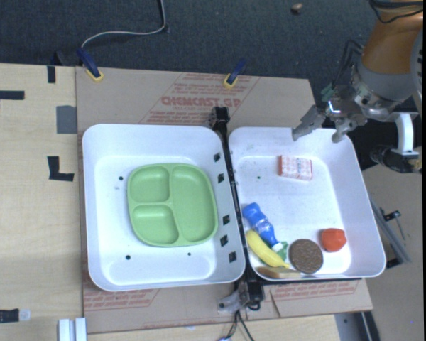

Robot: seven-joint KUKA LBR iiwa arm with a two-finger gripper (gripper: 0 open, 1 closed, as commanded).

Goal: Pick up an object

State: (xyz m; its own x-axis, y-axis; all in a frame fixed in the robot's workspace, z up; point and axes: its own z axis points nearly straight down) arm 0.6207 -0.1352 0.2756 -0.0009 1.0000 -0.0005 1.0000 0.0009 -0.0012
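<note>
The tool (319,128) hangs over the far right corner of the right bin (362,190), its two fingers spread wide with nothing between them. The nearest thing to it is the pink-and-white packet (295,168), which lies just inside the bin, toward the near side and a little left of the tool. Its long axis runs roughly across the bin, left to right, though the slant of the view makes that hard to judge. A grasp on it would likely call for a short reach inward and down.

Taking the packet as landmark, the rest sit well nearer the front rim: one blue bottle (259,224), one banana (264,251), one brown disc (306,256) and one red fruit (333,240). Left of the packet, the left bin (99,190) holds one green divided plate (173,204). There are two bins on the counter (28,190).
</note>
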